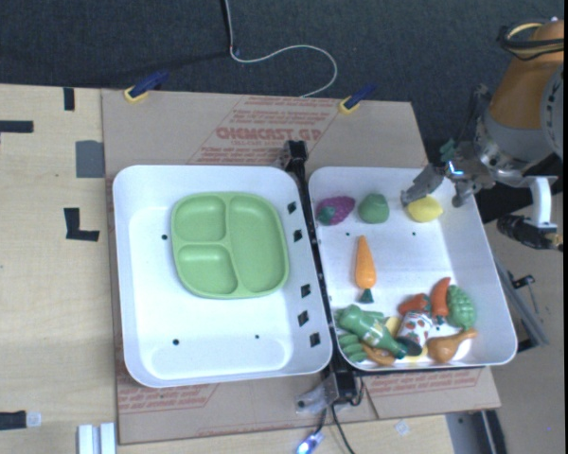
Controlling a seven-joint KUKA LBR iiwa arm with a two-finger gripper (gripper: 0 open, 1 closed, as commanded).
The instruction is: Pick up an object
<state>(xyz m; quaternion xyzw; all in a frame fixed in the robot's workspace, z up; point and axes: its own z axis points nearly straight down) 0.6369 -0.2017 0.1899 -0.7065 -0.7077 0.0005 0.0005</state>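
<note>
Camera view: gripper [442, 189] sits at the far right corner of the right bin [483, 282], fingers spread, one to each side of the yellow lemon [424, 210], nothing visibly clamped. Lemon rests on the bin floor, just right of a green round fruit [374, 208] and a purple piece [336, 209]. Carrot [363, 263] lies mid-bin, apart from the rest. Heap of toy vegetables [412, 327] crowds the near edge. Left bin [142, 282] holds a green divided plate [231, 244]. Both bins sit on cardboard [256, 130].

Green plate [231, 245], orange carrot [364, 263]
</note>
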